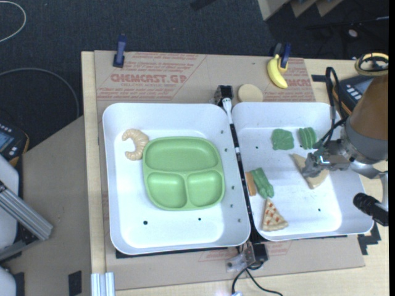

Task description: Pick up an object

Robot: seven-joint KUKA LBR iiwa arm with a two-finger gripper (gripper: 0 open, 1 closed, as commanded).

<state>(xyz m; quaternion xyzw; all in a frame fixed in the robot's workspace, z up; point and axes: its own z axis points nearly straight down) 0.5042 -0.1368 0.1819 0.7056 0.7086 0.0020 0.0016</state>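
Grey arm's fingers (316,165) over tan wedge (313,176), right bin (296,113).

Dark carpet floor (154,17) around a cardboard-topped bench (185,73)

green tray (182,179) fills left bin (117,165), bare floor right bin's (333,217) front corner

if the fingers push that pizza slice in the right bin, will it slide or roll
Probably slide: the pizza slice looks flat and lies flush on the smooth floor of the right bin, so nothing suggests rolling. It seems small and light, and the nearby front wall may stop it.
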